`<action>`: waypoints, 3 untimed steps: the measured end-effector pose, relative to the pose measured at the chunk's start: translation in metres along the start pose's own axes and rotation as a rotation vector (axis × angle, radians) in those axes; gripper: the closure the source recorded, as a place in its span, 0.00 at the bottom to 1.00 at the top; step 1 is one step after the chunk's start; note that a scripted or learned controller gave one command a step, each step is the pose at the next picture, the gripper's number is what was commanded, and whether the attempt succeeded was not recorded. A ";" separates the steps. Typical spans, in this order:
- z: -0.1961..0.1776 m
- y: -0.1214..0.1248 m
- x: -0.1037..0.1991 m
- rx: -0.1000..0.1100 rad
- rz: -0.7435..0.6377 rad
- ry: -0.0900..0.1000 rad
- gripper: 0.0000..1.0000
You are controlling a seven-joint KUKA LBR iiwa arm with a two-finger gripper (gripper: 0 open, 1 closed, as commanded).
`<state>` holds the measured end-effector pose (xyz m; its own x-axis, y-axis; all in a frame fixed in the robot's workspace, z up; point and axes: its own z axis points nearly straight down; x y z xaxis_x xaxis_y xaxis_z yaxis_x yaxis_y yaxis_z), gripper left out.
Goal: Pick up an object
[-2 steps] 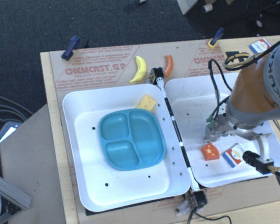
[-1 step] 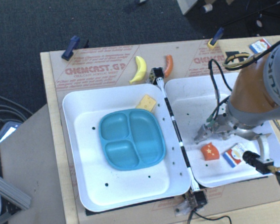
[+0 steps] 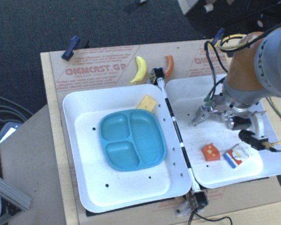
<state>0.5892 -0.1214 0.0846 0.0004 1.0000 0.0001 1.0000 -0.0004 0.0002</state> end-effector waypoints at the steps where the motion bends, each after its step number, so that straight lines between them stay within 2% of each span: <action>1: 0.001 -0.111 -0.025 0.003 0.001 0.001 0.00; 2: -0.009 -0.110 -0.025 0.001 0.002 0.001 1.00; 3: -0.009 -0.110 -0.025 0.001 0.002 0.001 0.00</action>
<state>0.4788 -0.1459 0.0939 0.0022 1.0000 0.0009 1.0000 -0.0022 -0.0006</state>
